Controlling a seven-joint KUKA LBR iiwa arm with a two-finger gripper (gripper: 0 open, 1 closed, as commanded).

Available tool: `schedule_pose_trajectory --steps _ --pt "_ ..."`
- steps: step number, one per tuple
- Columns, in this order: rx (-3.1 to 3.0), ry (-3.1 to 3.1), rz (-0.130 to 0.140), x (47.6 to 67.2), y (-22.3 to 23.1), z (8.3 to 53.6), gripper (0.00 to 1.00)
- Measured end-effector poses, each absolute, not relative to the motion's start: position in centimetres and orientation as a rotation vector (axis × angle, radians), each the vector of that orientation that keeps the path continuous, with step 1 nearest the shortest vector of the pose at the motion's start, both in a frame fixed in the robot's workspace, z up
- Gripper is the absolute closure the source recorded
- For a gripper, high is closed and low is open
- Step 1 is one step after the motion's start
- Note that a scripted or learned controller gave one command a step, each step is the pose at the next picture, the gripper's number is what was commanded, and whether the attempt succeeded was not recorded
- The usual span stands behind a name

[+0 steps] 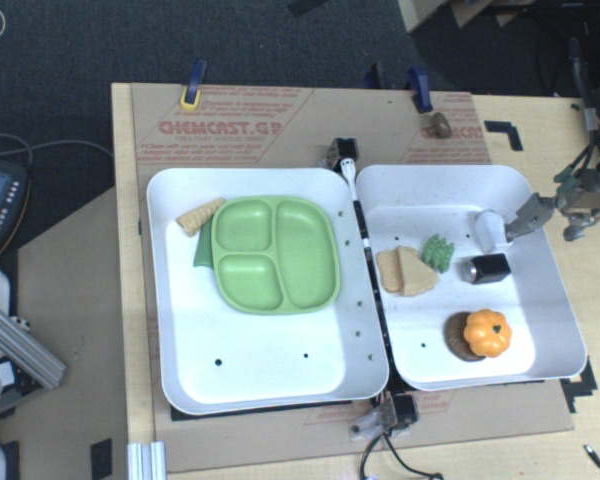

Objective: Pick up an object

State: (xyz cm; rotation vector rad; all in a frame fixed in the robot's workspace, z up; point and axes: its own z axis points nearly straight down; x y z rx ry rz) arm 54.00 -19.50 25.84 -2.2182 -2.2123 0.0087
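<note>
My gripper hangs over the right rim of the right bin, fingers spread apart with nothing between them. Just left of its near finger lies a small white cylinder, and below that a black block. Further left in this bin are a green broccoli piece and a tan bread slice. An orange pumpkin rests on a brown disc near the bin's front.
The left bin holds a green divided plate, a tan cone-shaped piece and a dark green flat piece tucked under the plate's left edge. Clamps grip the bench's far edge.
</note>
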Motion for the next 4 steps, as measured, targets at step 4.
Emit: schedule_pose_trajectory --steps 4 --pt "-2.215 -2.216 0.005 53.1 -18.9 10.0 0.0"
